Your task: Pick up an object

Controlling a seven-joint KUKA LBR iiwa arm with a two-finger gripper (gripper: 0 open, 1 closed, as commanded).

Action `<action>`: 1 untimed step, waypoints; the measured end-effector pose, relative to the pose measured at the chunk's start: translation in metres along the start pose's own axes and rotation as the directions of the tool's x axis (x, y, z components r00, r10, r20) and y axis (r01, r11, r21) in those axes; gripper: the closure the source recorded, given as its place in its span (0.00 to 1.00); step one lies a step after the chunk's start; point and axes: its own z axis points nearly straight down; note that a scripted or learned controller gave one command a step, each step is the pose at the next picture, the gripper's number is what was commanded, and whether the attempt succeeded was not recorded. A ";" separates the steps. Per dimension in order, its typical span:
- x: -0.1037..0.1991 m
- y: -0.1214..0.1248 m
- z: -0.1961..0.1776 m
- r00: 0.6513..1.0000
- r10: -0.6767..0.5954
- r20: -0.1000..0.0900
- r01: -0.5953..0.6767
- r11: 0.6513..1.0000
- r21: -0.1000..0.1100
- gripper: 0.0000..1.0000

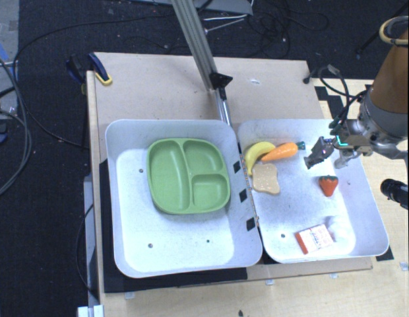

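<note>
A divided plate (189,176) lies in the left bin (125,243); banana (256,153), carrot (281,152), bread (266,178), strawberry (328,185) and box (315,238) lie in the right bin (363,233).

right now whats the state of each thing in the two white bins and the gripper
green divided plastic plate: flat in left bin, nothing in its compartments
yellow banana: in right bin, against orange carrot
slice of toast: lying flat
red strawberry: lying apart
small red-and-white box: lying flat
gripper: over right bin, holding nothing
</note>
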 end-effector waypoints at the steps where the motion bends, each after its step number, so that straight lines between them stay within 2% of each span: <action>1: 0.000 0.000 -0.001 1.000 0.000 0.000 0.000 1.000 -0.002 0.00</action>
